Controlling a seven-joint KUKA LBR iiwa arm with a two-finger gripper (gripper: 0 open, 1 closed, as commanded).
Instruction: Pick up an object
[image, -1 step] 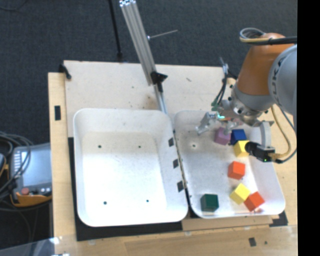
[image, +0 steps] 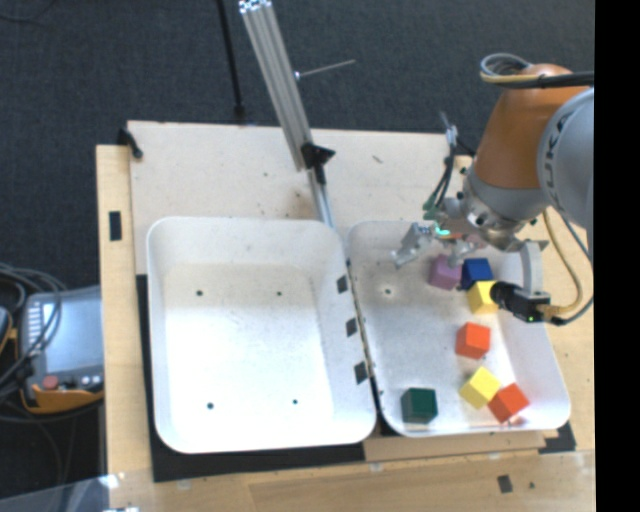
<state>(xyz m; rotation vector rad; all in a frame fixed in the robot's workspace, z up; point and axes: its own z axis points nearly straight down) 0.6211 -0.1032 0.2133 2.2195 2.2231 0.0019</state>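
White bins, two of them side by side, with seven coloured blocks all in the right bin (image: 400, 330).

You have one purple block (image: 445, 272), one blue block (image: 477, 270), two yellow blocks, the upper one (image: 483, 296) just below the blue and the lower one (image: 481, 386) near the right bin's front edge, two orange blocks, one (image: 473, 340) midway down the right bin and one (image: 509, 401) touching the lower yellow, and one dark green block (image: 419, 405) at the right bin's front-left corner. Your gripper (image: 420, 240) hangs over the right bin's far end, just left of and above the purple block, fingers spread with nothing between them. The left bin (image: 250, 330) sits touching the right bin along its left rim.
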